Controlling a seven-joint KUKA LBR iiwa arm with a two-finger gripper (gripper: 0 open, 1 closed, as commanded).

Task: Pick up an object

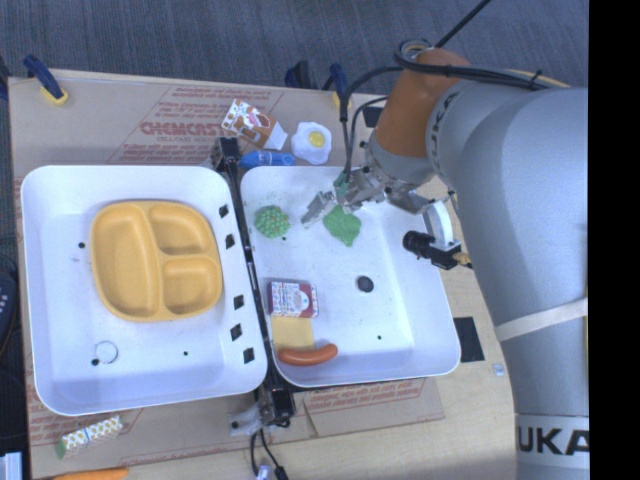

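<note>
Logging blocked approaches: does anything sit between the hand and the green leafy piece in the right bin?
Nothing visible does. The hand is right beside the green leafy piece, and the green round piece lies apart to its left.

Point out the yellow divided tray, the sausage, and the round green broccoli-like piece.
Yellow divided tray (152, 258): camera view, on its central divider.
Sausage (307, 354): camera view, on its middle.
Round green piece (271, 221): camera view, on its bumpy top.

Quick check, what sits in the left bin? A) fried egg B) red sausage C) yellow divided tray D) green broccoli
C: the yellow divided tray lies in the left bin, while the sausage and broccoli are in the right bin and the fried egg is outside on the bench.
</note>
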